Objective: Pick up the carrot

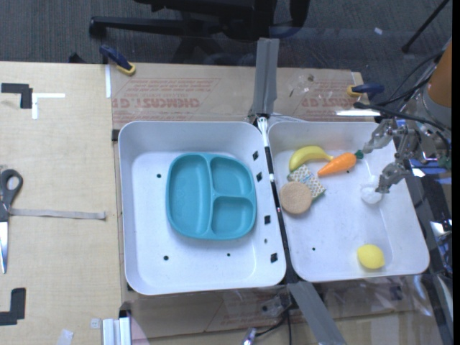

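Note:
An orange carrot (pixel 338 164) with a green tip lies in the right bin (pixel 338 261), near its far side, pointing up and right. My gripper (pixel 382 158) hovers at the bin's right edge, just right of the carrot's green end. Its two fingers (pixel 389 175) stand apart with nothing between them, so the gripper is open. The carrot is not touched.
A banana (pixel 309 155), a checkered sponge (pixel 311 181) and a round cookie (pixel 295 198) crowd the carrot's left side. A small white object (pixel 371 195) lies under the gripper. A lemon (pixel 371 256) sits at the near right. A teal divided plate (pixel 212 195) lies in the left bin (pixel 144 264).

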Motion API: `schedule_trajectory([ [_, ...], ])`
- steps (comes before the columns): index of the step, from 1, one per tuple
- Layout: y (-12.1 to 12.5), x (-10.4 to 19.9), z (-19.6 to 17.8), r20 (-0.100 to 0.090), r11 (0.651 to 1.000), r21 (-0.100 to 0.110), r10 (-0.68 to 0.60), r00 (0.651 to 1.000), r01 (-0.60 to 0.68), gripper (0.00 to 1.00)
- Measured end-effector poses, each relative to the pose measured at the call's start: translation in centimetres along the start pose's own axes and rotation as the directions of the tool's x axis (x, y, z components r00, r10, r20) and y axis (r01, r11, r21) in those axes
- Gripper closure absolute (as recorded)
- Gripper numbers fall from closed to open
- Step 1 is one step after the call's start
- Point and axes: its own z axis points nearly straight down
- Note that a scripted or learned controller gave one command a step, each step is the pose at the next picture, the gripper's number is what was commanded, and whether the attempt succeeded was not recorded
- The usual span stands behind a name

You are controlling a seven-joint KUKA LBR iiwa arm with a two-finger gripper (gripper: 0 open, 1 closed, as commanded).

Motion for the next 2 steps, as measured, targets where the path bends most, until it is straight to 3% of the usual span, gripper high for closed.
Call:
schedule_trajectory([
  [1, 2.1, -5.9, 9.0, 0.000, 1.000, 0.000, -0.009, 1.000, 0.009, 0.00],
  [2, 3.2, -6.7, 11.5, 0.003, 0.992, 0.000, 0.127, 0.992, -0.127, 0.00],
])
